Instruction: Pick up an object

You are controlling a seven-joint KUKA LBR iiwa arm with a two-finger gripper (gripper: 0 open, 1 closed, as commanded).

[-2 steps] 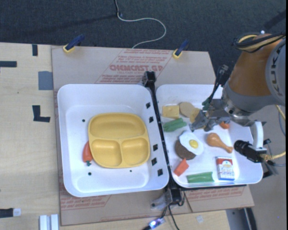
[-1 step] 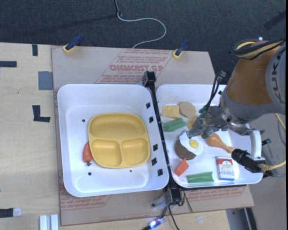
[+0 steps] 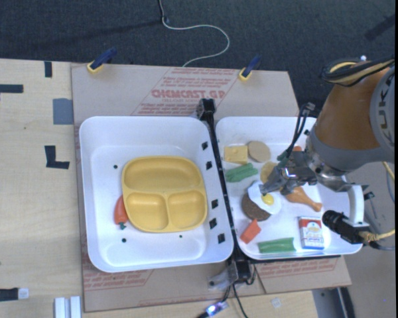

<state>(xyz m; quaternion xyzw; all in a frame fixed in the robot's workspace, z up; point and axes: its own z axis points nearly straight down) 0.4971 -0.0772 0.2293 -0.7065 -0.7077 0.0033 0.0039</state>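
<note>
My gripper (image 3: 276, 183) hangs low over the middle of the right bin (image 3: 288, 126), right above a toy fried egg (image 3: 264, 198) that lies on a brown patty (image 3: 253, 208). The arm's wrist covers the fingers from above. Around it lie a yellow cheese block (image 3: 236, 154), a tan round piece (image 3: 258, 151), a green bean piece (image 3: 239, 173), an orange drumstick-like piece (image 3: 304, 195), a red-orange carrot piece (image 3: 251, 230), a green pod (image 3: 276, 246) and a small red-and-white carton (image 3: 311, 234).
The left bin (image 3: 96, 144) holds a yellow divided plate (image 3: 164, 193) with an orange-red toy (image 3: 120, 211) tucked at its left edge. A black divider rail (image 3: 215, 171) runs between the bins. Cardboard lies beneath both bins.
</note>
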